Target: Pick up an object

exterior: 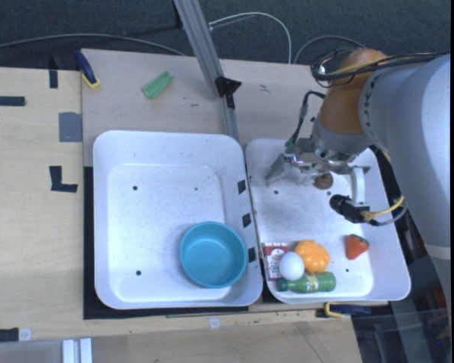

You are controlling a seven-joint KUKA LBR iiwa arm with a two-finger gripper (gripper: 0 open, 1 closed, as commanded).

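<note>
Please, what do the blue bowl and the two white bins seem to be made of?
Bowl: probably plastic, with an even matte blue colour and a thick smooth rim. Bins: probably moulded plastic, white and slightly glossy, with rounded corners and soft raised edges. I cannot be certain.

bowl in left bin, bottle in right bin

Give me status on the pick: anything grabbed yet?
Done: the arm is over the right bin, with the gripper near its upper left. In hand: nothing visible. Left: the whole pick. The orange fruit, white ball, green bottle and red piece all lie low in that bin; the blue bowl sits in the left bin.
</note>
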